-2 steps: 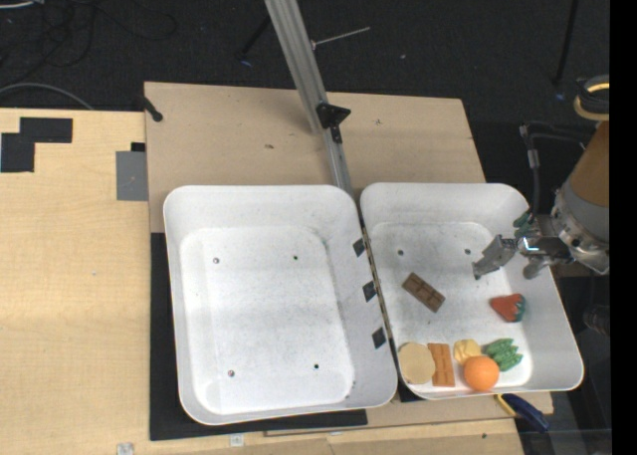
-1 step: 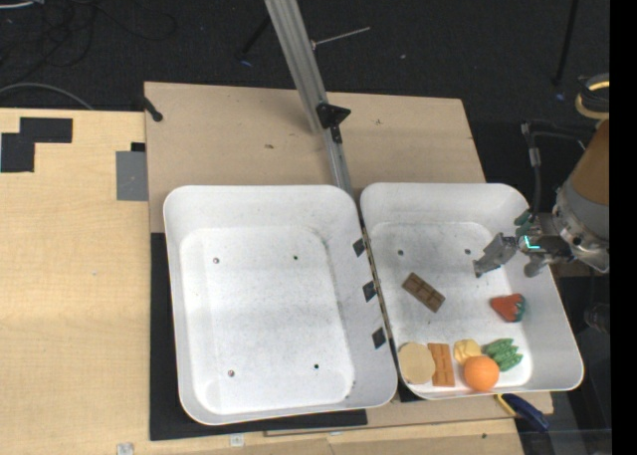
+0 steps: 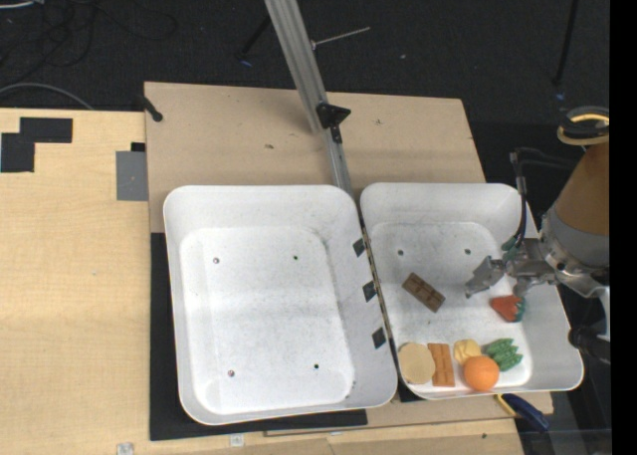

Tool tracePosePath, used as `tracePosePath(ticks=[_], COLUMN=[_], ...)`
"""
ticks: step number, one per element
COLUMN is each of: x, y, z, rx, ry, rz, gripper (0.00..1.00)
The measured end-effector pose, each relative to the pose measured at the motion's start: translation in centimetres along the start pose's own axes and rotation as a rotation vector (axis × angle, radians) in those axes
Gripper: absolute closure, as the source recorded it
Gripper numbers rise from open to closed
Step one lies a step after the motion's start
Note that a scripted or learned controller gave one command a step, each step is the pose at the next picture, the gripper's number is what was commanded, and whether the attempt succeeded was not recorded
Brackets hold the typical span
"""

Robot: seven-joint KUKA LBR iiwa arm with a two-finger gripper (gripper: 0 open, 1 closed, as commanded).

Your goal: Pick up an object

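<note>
- Camera view: two shallow white bins sit side by side on the bench, the left bin [image 3: 189,244] and the right bin [image 3: 438,206], their inner rims touching along a line marked by small black clips.
- The arm [image 3: 589,206] comes in from the right edge, its orange band above the grey wrist, and leans over the right bin's right wall.
- The gripper [image 3: 495,276] hangs low over the right part of the right bin, fingers pointing left and down. They look slightly parted with nothing seen between them; the view is too small to be sure, so I cannot tell how far open it is.
- A red object [image 3: 508,308] lies just below and right of the fingertips, near the bin's right wall, apart from the fingers.
- A brown block [image 3: 423,293] lies tilted in the middle of the right bin, left of the gripper and clear of it.
- Along the right bin's near edge lie a tan round piece [image 3: 416,362], an orange-brown slab [image 3: 442,364] touching it, a small yellow item [image 3: 466,349], an orange ball [image 3: 481,373] and a green item [image 3: 504,352], all close together.
- A grey metal rail [image 3: 299,55] slants up from the gap between the bins.
</note>
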State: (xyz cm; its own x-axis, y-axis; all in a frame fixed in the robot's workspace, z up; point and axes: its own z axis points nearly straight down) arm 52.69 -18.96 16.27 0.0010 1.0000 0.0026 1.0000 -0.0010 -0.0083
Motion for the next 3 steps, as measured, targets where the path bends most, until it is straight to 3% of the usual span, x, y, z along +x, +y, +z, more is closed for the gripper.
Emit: tracePosePath(ticks=[1,2,3], x=[-0.22,0.09,0.05], y=[-0.22,0.00,-0.05], z=[5.93,6.89,5.91], rx=[0.000,-0.008,-0.008], ry=[0.010,0.005,0.006], rz=[-0.004,-0.003,0.004], gripper=[0.00,0.00,1.00])
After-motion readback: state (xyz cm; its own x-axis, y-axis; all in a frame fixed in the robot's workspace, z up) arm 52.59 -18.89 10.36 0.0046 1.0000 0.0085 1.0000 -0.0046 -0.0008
